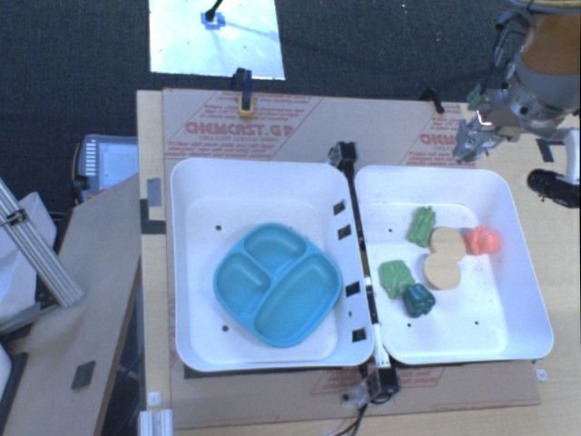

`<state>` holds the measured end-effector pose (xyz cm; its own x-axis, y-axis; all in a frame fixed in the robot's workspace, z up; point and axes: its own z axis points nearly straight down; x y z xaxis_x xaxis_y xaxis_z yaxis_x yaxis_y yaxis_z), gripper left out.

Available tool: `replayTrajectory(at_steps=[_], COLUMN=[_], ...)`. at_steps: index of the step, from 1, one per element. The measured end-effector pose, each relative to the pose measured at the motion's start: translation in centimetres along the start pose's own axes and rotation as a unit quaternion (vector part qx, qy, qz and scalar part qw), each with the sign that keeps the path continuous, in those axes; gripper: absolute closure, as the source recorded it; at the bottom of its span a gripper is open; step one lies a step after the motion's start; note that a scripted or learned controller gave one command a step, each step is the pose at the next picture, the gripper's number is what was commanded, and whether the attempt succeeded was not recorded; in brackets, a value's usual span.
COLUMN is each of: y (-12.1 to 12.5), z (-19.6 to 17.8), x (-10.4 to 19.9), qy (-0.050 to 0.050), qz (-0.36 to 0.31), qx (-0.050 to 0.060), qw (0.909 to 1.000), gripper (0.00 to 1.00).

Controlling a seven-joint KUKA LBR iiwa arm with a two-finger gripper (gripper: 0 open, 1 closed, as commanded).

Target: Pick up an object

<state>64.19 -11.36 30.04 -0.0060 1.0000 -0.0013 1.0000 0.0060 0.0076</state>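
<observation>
Orange toy, tan discs and green pieces lay clustered, touching, in right bin. Gripper hung beyond bin's far rim, grip state unreadable. Risk: descent onto crowded cluster could nudge neighbours, jam on two, or close on nothing.

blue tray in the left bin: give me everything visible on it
The blue tray is a light-blue divided plate, rounded-square in outline, looking like smooth moulded plastic. Raised ridges split it into three compartments: two smaller ones toward the far side and one long one along the near right. Nothing lies in any of them. It lies flat, right way up, turned at a slant to the walls of the left bin, on the bin's floor in its near half. Only the bin touches it.
</observation>
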Motion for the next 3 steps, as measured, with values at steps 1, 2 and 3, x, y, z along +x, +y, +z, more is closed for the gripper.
replayTrajectory(at_steps=[1,2,3], y=[-2.7,-5.3,-7.7], z=[2.2,2.4,2.9], x=[4.8,9.6,14.5], qy=[0.001,0.001,0.002], qz=[-0.001,-0.001,-0.002], qx=[0.005,0.004,0.004], qw=[1.0,1.0,1.0], gripper=[1.0,1.0,1.0])
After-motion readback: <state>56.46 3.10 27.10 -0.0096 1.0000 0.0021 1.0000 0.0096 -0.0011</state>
